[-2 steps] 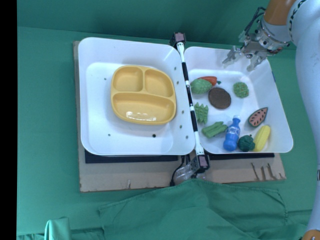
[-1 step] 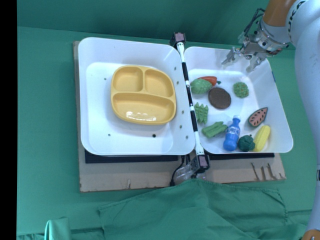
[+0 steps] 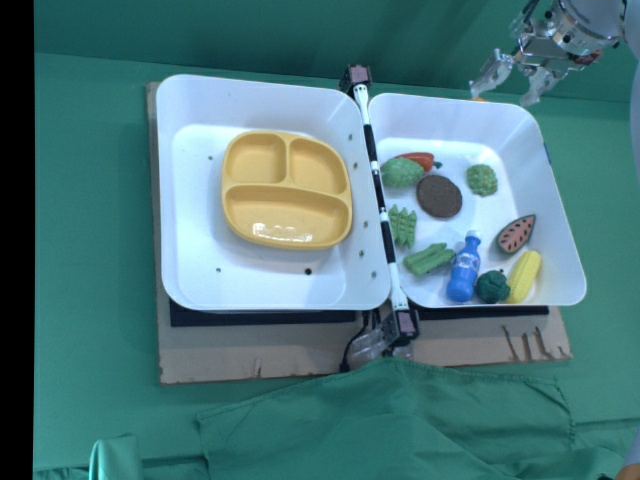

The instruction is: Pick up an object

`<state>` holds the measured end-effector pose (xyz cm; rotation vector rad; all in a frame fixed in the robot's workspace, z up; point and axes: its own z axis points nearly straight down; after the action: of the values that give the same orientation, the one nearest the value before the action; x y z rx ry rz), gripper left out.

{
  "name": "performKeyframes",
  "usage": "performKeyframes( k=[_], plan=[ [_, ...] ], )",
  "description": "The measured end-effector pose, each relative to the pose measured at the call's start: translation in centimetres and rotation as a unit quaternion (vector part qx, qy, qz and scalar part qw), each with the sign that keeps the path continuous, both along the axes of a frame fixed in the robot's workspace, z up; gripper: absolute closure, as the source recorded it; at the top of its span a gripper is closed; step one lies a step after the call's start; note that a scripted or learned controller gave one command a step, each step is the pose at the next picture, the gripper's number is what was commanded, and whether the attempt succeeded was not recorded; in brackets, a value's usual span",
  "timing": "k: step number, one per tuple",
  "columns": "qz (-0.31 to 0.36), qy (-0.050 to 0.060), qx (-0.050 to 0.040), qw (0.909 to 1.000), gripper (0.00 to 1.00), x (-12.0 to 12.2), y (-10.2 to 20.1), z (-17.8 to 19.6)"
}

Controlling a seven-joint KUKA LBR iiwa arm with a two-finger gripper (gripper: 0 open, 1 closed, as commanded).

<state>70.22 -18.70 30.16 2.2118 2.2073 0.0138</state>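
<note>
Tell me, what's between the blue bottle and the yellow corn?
A small dark green, broccoli-like toy sits between the blue bottle and the yellow corn, near the front rim of the right bin, seen in the camera view.

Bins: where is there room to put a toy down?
Left bin: bare white floor all around the yellow tray, widest along its left. Right bin: crowded with toy food, bare only near the far rim, behind the brown cookie.
</note>
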Motion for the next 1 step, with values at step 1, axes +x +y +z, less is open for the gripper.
performKeyframes(
  k=[1],
  plan=[
    [0.0,0.0,0.0001,1.0,0.0,-0.14,0.02,9.61]
  ],
)
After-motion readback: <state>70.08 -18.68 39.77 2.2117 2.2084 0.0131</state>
